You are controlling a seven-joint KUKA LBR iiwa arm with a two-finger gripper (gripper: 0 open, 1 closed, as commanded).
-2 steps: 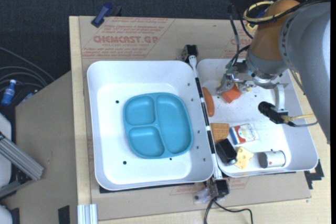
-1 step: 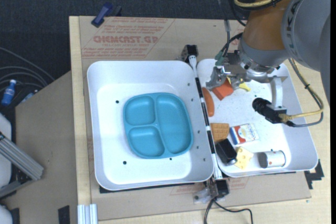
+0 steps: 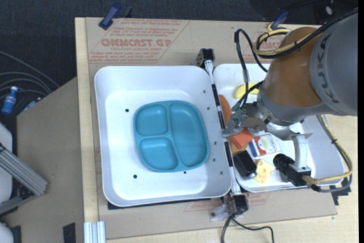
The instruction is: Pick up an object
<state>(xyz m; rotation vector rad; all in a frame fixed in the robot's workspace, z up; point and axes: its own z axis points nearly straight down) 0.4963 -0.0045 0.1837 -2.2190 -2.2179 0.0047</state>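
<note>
My gripper point(image 3: 238, 122) is down in the right bin point(image 3: 327, 152), near its left wall, with the grey and orange arm above it covering much of that bin. Just under the gripper lies an orange-red thing point(image 3: 242, 138); whether they touch is unclear. Another orange piece point(image 3: 225, 106) lies by the wall behind it. A yellow object point(image 3: 244, 90) peeks out at the far side. In front sit a black block point(image 3: 244, 163), a pale yellow wedge point(image 3: 263, 170) and a white packet with red and blue print point(image 3: 265, 147).
The left bin point(image 3: 114, 88) holds a blue divided plate point(image 3: 169, 135) at its middle. A black divider strip point(image 3: 218, 111) runs between the two bins. The bench edge and cables lie to the left.
</note>
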